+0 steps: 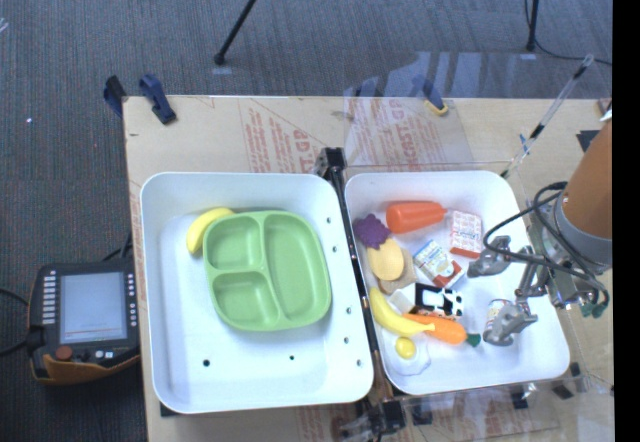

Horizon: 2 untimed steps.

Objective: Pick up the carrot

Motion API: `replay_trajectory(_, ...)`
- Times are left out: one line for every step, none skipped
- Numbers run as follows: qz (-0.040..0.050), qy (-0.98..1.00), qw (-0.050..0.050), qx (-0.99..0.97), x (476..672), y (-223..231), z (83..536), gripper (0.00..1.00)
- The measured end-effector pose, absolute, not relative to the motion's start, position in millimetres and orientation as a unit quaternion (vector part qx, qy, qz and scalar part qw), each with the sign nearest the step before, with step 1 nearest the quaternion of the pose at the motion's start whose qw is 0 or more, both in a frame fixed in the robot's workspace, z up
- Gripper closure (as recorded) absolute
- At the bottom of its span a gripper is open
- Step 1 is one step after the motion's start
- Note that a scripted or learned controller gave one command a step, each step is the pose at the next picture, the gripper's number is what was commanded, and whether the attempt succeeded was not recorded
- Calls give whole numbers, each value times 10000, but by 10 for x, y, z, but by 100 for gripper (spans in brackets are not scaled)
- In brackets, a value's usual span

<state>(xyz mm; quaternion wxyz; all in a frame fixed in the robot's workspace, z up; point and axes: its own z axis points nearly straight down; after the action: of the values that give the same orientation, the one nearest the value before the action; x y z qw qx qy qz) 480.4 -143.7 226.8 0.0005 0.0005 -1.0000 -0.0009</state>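
The carrot (437, 328) lies in the right bin (540, 355) near its front edge, just beside a banana (392, 316). The gripper (497, 295) hovers near its green end, fingers spread apart, holding nothing. It looks light, rigid, smooth plastic; grasping across the thick orange middle seems safest.

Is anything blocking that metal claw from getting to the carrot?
Nothing visible lies between them. The tool sits just right of the carrot, beside its green tip. A banana touches the carrot's far, left end.

Arm (590, 200) reaching in from right, tool (497, 295) lowered, fingers spread
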Motion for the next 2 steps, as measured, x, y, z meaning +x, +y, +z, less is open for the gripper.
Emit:
replay_trajectory(20, -9986, -139, -508, 4955, -1433, 1101, 0)
replay_trajectory(53, -9925, -246, -1199, 4896, -1030, 1028, 0)
